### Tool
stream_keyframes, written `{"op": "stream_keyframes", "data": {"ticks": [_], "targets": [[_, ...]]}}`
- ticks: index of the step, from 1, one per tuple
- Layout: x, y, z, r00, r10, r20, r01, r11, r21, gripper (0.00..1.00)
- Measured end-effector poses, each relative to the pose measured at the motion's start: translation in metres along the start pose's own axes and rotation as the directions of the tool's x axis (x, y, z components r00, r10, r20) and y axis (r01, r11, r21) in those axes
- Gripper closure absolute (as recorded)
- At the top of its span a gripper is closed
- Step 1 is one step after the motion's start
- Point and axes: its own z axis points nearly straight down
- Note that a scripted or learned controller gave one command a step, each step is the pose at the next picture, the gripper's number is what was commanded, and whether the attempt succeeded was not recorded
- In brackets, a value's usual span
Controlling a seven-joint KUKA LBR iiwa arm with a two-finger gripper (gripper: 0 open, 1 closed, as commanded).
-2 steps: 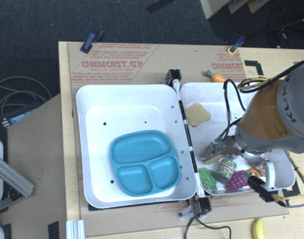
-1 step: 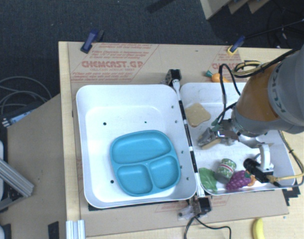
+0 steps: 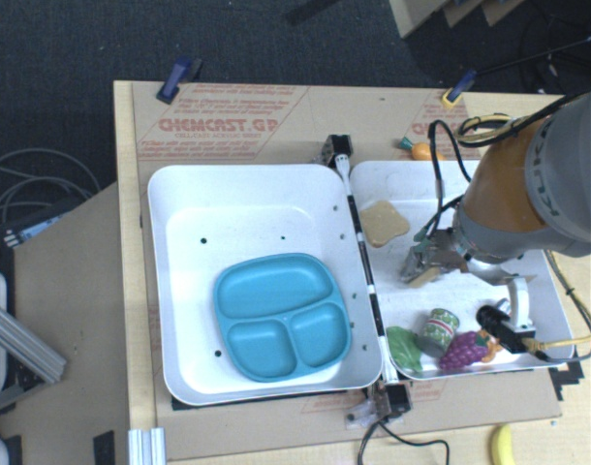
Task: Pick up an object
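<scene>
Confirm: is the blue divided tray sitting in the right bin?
No, the blue divided tray lies in the left bin; the right bin holds the small objects.

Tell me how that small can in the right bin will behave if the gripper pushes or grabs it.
The small can appears tilted on its rounded side, so a push would probably roll it. It looks rigid, likely gripping firmly. The purple grapes and green leaf crowd it, possibly blocking the gripper.

Grey KUKA arm w/ orange band [image 3: 528, 187] reaches in from the right, wrist bent down-left. Two-finger metal gripper [image 3: 423, 263] points down-left; jaw state unclear.
</scene>
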Motion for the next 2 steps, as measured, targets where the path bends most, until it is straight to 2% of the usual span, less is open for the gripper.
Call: {"op": "stream_keyframes", "data": {"ticks": [1,2], "targets": [[0.014,-0.021,-0.145,1.0,0.0,0.0,0.0,1.0,0.0,1.0],[0.089,-0.021,-0.157,1.0,-0.001,-0.002,0.001,1.0,0.001,1.0]]}}
